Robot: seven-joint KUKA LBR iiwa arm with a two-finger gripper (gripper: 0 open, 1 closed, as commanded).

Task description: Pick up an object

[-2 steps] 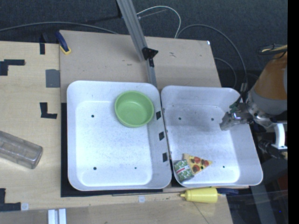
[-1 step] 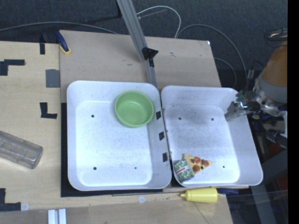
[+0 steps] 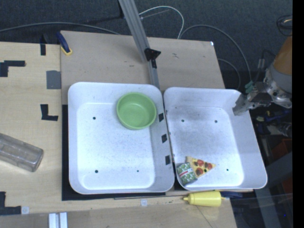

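My tool (image 3: pixel 241 106) hangs at the far right rim of the right bin (image 3: pixel 247 141), holding nothing I can see.
Its fingers look close together, though the view is too blurred to tell for sure. A pizza slice toy (image 3: pixel 201 166) lies in that bin's near left corner; a green bowl (image 3: pixel 136 110) sits in the left bin (image 3: pixel 80 141).

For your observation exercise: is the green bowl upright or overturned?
Upright: the round green plastic bowl shows its hollow inside, rim upward.
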